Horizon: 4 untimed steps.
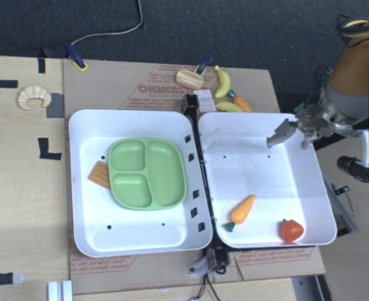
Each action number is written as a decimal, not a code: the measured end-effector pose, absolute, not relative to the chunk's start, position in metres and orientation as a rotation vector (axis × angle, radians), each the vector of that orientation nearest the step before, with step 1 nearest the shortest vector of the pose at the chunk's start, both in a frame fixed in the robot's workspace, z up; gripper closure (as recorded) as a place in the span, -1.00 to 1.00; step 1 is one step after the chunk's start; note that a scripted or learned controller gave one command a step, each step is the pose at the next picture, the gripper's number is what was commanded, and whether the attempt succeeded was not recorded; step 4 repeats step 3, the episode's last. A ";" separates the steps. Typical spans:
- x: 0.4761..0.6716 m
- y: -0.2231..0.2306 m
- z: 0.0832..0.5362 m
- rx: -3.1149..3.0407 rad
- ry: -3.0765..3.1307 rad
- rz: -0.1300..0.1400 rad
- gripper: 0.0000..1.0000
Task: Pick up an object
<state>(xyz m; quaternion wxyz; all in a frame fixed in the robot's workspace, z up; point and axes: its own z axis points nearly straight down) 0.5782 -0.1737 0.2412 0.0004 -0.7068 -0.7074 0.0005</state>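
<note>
An orange toy carrot (pixel 242 210) lies in the right bin (pixel 309 168), near its front middle. A red tomato-like toy (pixel 291 231) rests in that bin's front right corner. My gripper (pixel 289 142) hangs over the bin's back right part, well away from both toys. Its two grey fingers (pixel 279 133) are spread open with nothing between them.
The left bin (pixel 84 143) holds a green divided plate (pixel 148 173) with a brown wafer (pixel 99 175) tucked at its left side. Behind the bins lie a bread roll (pixel 189 78), bananas (pixel 222 84) and a small box (pixel 204 99). A croissant (pixel 34 96) sits far left.
</note>
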 end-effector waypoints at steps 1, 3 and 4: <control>0.539 -0.137 0.168 -2.218 -2.221 0.002 -1.00; 0.503 -0.097 0.096 -2.226 -2.224 -0.002 1.00; 0.503 -0.097 0.096 -2.226 -2.224 -0.002 1.00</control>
